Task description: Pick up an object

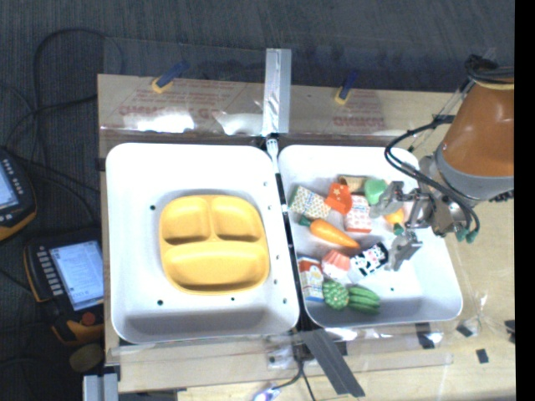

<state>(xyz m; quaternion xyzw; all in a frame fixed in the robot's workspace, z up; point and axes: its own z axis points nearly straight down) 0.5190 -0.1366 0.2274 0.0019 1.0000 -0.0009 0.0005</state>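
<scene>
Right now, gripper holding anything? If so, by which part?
Nothing seen held. The gripper hangs open over the right bin, beside the black-and-white toy, with nothing between its fingers.

- To my far side, the left white bin (125, 249) holds a yellow divided tray (214, 242).
- A clear sheet (192, 107) with two blue-and-yellow clips (170, 77) covers the desk (493, 299) at upper centre.
- A handheld screen unit (65, 276) lies on the dark carpet (50, 73) at the left edge, black cables (46, 48) looping above it.

Robotics lab: taped bench (192, 107), two white bins (125, 224), teach pendant (12, 195) (cabled), grey carpet (251, 15).
</scene>
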